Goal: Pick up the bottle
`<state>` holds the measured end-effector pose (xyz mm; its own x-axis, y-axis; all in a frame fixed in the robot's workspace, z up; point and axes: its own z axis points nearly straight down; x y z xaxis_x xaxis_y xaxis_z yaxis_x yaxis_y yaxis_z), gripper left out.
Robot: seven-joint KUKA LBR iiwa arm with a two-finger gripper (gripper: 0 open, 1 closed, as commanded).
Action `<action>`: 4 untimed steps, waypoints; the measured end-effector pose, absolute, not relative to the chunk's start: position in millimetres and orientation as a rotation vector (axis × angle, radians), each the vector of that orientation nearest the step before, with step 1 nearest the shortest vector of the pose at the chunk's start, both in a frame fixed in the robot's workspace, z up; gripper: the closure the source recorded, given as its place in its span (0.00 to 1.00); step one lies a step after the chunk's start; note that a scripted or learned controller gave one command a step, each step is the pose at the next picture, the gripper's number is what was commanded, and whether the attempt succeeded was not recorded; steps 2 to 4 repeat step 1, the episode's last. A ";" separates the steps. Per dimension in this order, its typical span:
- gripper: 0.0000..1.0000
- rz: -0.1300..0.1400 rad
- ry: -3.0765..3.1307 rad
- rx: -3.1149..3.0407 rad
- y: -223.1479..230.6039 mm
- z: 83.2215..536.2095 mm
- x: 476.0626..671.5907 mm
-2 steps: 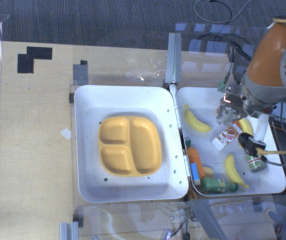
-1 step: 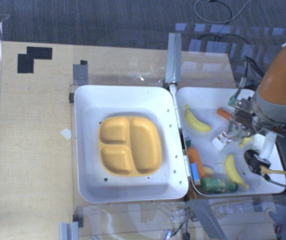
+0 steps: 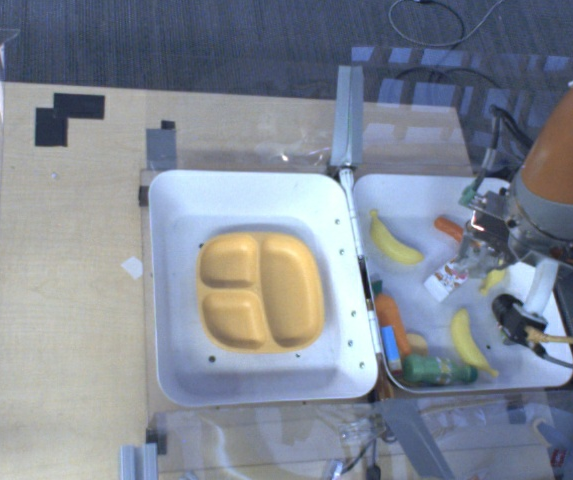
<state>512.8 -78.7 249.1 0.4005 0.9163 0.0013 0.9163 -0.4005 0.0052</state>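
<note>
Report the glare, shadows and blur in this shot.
Camera view: lighting is soft and even, with faint shadows inside the left bin around the yellow tray; a clear panel at the left edge casts pale reflections over the bench; the arm is large, close and soft-edged; the claw region is cluttered and slightly blurred; the green bottle reads fairly sharp.

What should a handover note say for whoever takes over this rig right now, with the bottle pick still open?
Pincer: over the right bin, above a small white packet; whether it is open or shut cannot be told.
Bottle: green, lying on its side at the right bin's front edge, apart from the pincer.
Nearby: two bananas and a carrot in the same bin; a yellow divided tray sits in the left bin.
Done: nothing; the bottle is not lifted.
Left: move to the bottle, grasp, lift.
</note>
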 end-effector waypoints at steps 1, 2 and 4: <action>1.00 0.010 1.726 2.618 -78.0 259.7 514.4; 1.00 0.010 1.726 2.618 -78.0 259.7 514.4; 1.00 0.010 1.726 2.618 -78.0 259.7 514.4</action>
